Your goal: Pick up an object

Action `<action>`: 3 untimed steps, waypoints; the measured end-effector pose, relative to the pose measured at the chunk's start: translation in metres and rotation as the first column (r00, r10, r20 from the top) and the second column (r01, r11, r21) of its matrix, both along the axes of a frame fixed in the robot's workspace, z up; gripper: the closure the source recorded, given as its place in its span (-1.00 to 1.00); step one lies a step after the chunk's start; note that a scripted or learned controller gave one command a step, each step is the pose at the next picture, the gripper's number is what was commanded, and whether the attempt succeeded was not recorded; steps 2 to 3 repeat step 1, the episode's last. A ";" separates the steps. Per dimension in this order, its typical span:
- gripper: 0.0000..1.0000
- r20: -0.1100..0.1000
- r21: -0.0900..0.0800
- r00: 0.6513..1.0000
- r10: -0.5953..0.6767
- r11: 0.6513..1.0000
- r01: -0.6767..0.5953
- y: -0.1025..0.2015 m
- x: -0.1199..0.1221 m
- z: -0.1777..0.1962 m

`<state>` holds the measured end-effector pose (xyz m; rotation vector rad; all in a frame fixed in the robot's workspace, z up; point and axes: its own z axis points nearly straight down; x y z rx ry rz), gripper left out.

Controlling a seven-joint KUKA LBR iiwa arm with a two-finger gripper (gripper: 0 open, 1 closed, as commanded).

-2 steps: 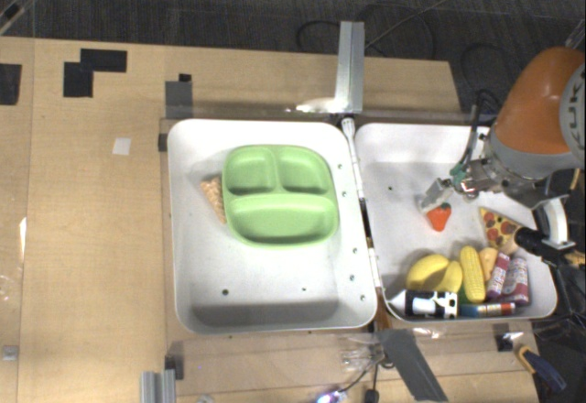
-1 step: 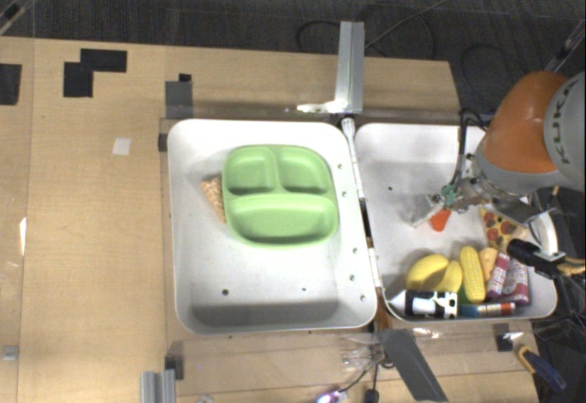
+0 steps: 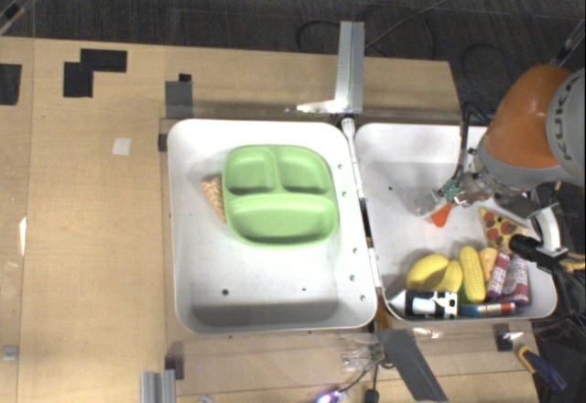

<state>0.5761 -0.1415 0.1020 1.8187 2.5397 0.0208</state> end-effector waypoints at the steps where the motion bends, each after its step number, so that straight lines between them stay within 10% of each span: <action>1: 1.00 -0.015 0.000 0.997 -0.069 0.998 0.069 0.069 0.049 0.104; 3: 1.00 -0.015 0.000 0.997 -0.069 0.998 0.069 0.069 0.049 0.104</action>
